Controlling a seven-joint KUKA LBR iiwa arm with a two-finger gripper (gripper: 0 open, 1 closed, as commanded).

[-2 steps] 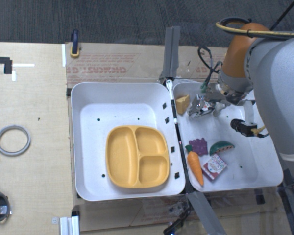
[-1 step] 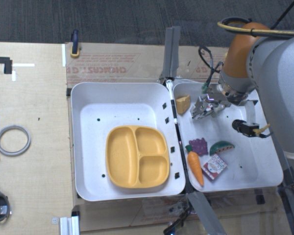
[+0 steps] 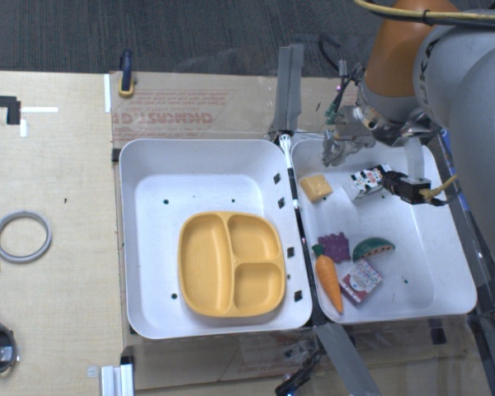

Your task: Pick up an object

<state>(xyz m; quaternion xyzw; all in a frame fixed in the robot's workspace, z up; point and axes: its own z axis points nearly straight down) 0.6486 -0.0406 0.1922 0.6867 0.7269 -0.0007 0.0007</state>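
- Several objects lay in the right bin (image 3: 445, 291); the cheese wedge (image 3: 316, 188) sat nearest the gripper (image 3: 333, 151).
- I judged it should drop straight over that wedge before closing.
- Its grip state I couldn't tell.

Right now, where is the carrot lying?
The carrot lies in the right bin, near its front-left corner, between the purple grapes and the small red packet.

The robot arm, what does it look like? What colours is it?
The arm is big, round and smooth, mostly light grey, with a shiny orange band near the wrist. A yellow and black cable loops over the top. Its gripper is small, made of dark grey metal with thin wires.
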